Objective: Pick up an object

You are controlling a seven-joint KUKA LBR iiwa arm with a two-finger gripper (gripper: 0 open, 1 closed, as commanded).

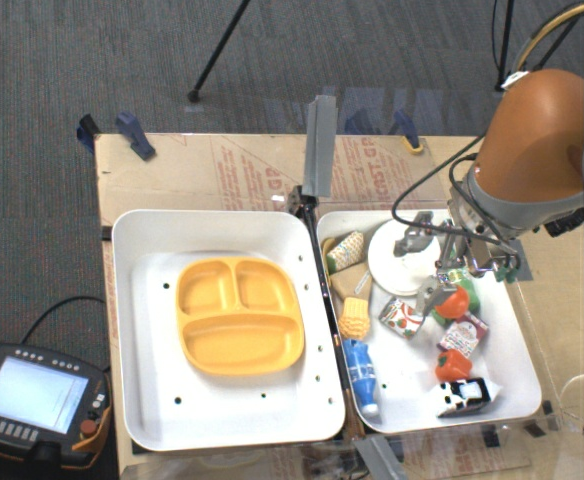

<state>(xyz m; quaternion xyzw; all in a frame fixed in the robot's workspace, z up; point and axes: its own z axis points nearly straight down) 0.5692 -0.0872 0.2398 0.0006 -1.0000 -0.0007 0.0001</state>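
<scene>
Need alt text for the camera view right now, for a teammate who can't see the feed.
The gripper hangs low over the right bin, just above a red-orange toy amid a clutter of small items, including a white plate, a toy corn cob and a blue tube. The left bin holds a yellow divided tray.

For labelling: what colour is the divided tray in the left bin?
Yellow-orange tray, camera view.
</scene>
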